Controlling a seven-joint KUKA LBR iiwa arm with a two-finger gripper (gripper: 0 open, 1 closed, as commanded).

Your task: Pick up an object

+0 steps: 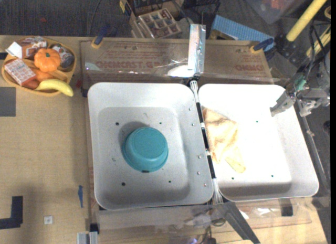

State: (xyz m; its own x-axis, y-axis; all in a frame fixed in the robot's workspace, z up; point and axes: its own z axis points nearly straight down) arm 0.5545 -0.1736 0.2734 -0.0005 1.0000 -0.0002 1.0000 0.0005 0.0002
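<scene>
A round teal plastic bowl (146, 148) is lying upside down near the middle of the left shallow white bin (100, 101), while a crumpled tan cloth (221, 137) is resting against the left wall of the right shallow white bin (294, 180). The end effector (280, 106) is hanging over the upper right edge of the right bin, well apart from the cloth and farther still from the bowl, and how it is set cannot be told from here. On the tabletop (42, 159) at upper left, a small basket of toy food (38, 67) is sitting with an orange pumpkin and a yellow banana
</scene>
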